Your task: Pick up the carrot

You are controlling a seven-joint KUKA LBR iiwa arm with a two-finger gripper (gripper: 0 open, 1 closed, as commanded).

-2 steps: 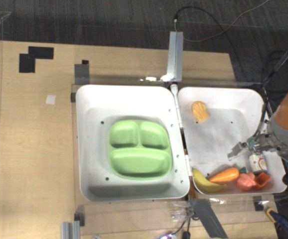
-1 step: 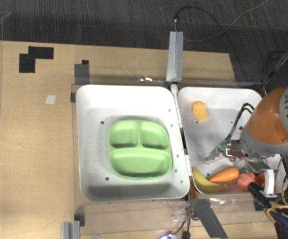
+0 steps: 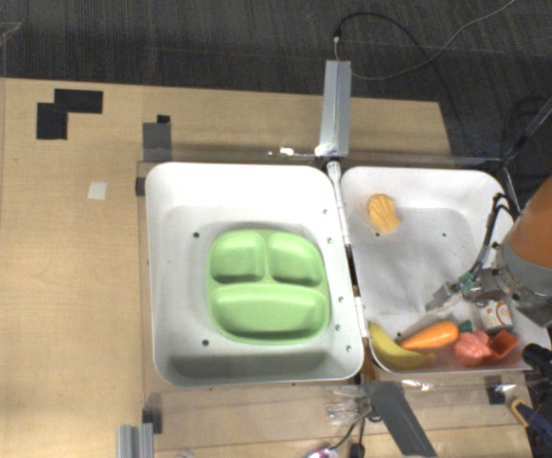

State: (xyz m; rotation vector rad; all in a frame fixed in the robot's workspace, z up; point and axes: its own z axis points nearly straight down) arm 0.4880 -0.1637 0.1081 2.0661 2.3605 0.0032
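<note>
The carrot (image 3: 432, 334) lies on its side along the near wall of the right bin (image 3: 419, 203), its narrow tip pointing left and resting against a yellow banana (image 3: 395, 349) that curves beneath it in the bin's near left corner. Just to the carrot's right sit a pink, lumpy toy food item (image 3: 471, 349) and a small red-orange piece (image 3: 501, 343), both close against the near wall. A pale orange, shell-shaped pastry toy (image 3: 383, 214) lies well apart from these, near the far left corner of the same bin. The arm (image 3: 549, 232) reaches in from the right, its orange band above the grey wrist, and the gripper (image 3: 459, 292) hangs low over the bin just above and to the right of the carrot; I cannot tell how its fingers are set, and nothing is visible between them. The left bin (image 3: 176, 256) holds a green divided plate (image 3: 266, 283) with three compartments, lying flat at its middle. Both bins rest side by side on the wooden bench (image 3: 56, 284).
</note>
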